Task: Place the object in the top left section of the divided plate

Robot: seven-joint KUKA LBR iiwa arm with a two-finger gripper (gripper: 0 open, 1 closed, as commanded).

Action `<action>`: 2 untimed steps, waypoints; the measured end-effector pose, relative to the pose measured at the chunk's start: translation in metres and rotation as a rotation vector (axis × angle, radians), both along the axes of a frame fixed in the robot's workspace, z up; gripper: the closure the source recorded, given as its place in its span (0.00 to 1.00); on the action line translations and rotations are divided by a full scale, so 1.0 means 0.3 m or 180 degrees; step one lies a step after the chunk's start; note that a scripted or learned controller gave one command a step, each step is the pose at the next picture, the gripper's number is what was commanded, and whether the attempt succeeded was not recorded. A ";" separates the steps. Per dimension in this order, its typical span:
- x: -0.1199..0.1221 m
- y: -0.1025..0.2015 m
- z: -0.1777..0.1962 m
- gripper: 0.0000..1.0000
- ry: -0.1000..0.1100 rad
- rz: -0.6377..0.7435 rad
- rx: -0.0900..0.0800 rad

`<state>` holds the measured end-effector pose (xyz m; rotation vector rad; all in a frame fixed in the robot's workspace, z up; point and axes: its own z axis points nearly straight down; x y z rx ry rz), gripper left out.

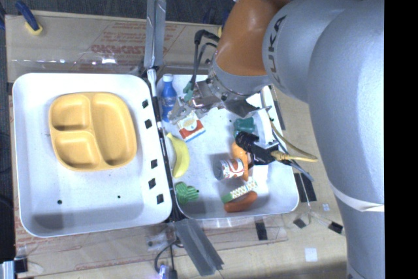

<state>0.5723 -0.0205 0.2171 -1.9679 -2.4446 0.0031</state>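
Clearly, the grey arm with the orange band (251, 29) reaches down over the upper left part of the right white bin (287, 202), probably to pick one item from the clutter. The gripper (196, 98) hangs just above a small red and white carton (191, 131), beside a blue-capped bottle (168, 91); whether it holds anything I cannot tell. A smooth yellow banana (179, 157) lies near the divider. The yellow plastic divided plate (91, 129), with rounded corners, waits in the left white bin (32, 206).
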 end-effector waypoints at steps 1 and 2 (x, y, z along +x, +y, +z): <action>0.030 0.320 -0.088 1.00 0.0005 0.0547 0.0000; 0.031 0.568 0.014 1.00 -0.0003 0.0761 0.0001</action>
